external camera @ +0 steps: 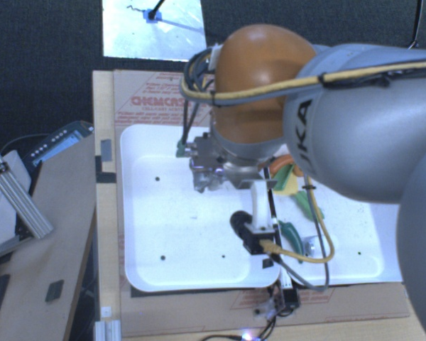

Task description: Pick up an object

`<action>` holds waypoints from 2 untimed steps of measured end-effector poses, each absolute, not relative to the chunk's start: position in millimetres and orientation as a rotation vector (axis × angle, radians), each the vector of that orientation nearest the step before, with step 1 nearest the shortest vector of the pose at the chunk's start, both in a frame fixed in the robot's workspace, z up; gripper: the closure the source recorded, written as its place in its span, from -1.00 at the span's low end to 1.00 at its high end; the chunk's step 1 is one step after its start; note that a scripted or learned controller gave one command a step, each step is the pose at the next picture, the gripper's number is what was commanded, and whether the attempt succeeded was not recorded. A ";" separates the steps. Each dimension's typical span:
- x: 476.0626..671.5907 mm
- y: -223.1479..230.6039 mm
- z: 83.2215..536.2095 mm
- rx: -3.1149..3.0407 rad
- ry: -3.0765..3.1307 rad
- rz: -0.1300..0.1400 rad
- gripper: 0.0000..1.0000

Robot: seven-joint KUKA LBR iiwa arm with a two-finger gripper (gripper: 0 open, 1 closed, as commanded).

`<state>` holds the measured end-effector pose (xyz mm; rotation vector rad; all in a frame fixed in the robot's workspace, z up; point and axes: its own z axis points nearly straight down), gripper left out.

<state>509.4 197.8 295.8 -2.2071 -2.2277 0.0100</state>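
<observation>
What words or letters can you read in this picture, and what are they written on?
"CHEMCAS", red letters on the brown cardboard sheet under the white bins; the end runs behind the arm, and the smaller line beneath is too blurred to read.
"KA", dark letters on the grey robot arm; earlier letters are hidden.

Glossy white plastic bin (163, 261); smooth orange band (259, 69); matt grey arm (369, 119).

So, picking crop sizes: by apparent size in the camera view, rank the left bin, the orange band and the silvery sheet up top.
1. Left bin
2. Orange band, nearer the camera, so enlarged
3. Silvery sheet
</observation>
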 end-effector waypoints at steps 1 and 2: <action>492.9 228.5 439.0 -2.214 -2.234 -0.026 1.00; 591.8 226.4 500.8 -2.227 -2.226 -0.018 1.00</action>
